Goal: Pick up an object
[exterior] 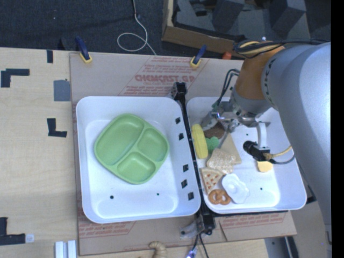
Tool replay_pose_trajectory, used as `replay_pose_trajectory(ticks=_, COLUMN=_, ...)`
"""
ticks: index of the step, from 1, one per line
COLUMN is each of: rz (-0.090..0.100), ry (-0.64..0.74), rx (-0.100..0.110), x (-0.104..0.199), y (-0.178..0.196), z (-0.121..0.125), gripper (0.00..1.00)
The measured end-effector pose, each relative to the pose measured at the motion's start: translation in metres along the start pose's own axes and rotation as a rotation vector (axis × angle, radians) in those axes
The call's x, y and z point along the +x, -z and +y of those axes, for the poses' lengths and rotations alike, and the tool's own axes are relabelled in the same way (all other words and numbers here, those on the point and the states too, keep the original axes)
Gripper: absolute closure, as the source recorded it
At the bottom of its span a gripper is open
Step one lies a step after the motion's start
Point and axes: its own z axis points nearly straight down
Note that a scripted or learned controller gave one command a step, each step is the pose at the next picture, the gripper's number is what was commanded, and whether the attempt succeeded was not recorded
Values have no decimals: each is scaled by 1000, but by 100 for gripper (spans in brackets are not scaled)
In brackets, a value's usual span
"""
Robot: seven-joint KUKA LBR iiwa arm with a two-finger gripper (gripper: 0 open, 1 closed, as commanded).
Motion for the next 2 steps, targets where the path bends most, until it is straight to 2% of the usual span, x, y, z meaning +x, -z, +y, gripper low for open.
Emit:
replay_pose_trajectory(ticks=1, rz=8, ry=0, rx=12, x=1, y=7, z=-2, gripper=100)
replay_pose_trajectory(ticks=2, rz=11, ry=5, rx=8, x=44, y=103, z=-53, gripper=100)
